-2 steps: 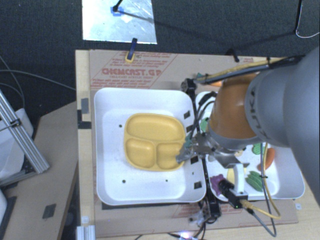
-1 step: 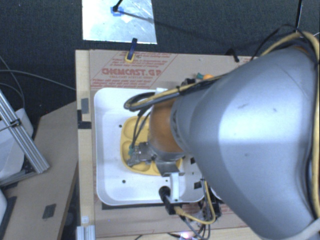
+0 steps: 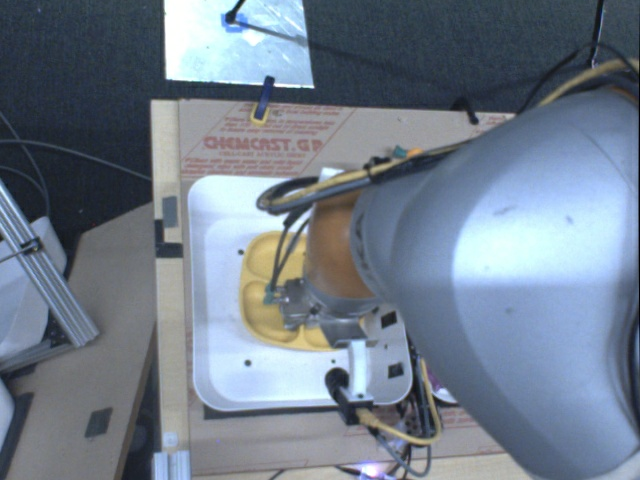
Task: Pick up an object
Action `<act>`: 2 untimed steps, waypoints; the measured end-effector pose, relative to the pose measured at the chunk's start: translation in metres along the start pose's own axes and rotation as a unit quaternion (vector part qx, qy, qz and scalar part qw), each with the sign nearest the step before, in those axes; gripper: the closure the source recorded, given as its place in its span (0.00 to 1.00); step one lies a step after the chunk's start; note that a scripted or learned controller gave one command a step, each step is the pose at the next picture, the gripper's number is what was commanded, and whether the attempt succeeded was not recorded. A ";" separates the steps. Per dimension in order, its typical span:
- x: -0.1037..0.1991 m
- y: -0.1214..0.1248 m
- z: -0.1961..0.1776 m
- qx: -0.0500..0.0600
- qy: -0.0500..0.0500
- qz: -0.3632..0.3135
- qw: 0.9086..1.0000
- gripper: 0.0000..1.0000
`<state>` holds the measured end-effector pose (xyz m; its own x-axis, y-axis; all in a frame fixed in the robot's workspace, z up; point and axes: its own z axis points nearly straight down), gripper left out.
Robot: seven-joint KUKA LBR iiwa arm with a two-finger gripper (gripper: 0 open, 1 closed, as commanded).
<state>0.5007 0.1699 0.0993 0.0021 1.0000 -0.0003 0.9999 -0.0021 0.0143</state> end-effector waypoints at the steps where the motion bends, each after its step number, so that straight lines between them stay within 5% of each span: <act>1: -0.035 0.057 0.009 0.009 0.008 -0.003 1.000 1.00; 2: -0.146 0.049 -0.091 0.002 -0.001 0.002 1.000 1.00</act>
<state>0.5481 0.0241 0.1906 0.0060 1.0000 -0.0030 0.9999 -0.0060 0.0106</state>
